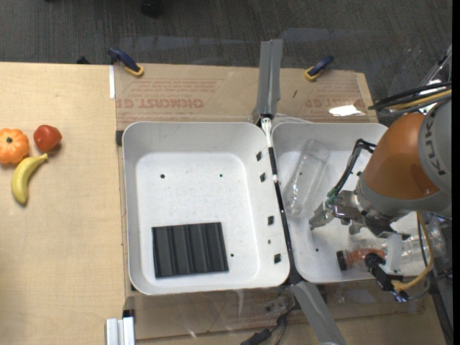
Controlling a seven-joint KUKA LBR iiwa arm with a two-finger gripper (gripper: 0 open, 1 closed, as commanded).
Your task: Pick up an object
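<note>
Note the clear plastic bottle (305, 180) lying flat in the right white bin (310, 256), its long axis running toward the far wall. The gripper (320, 217) sits just beside its near end. You cannot tell whether it is open or holding anything.

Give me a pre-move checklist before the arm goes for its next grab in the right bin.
1. Hand is over the right bin: ok.
2. A target is close: the clear plastic bottle lies just beside the hand: ok.
3. Hand is free of any object: cannot tell.
4. Clear item with red label is in full view: not ok, the arm partly covers it.
5. Black ribbed tray is out of the way, in the left bin: ok.
</note>
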